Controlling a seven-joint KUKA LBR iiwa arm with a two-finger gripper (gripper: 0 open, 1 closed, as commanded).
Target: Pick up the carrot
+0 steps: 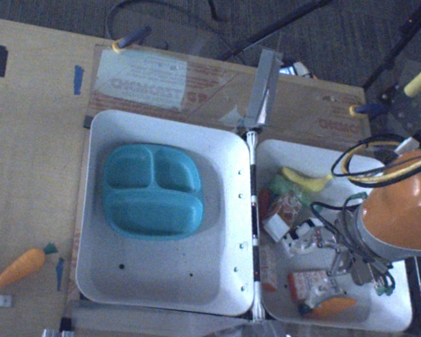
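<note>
Carrot [18, 268] on bench outside left bin [146, 277], long axis diagonal, green top upper-right, tool [342, 267] grip state unclear.

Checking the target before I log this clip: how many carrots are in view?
2. One carrot lies on the bench left of the left bin; another sits in the right bin's front, below the gripper. Clutter may hide more.
</note>
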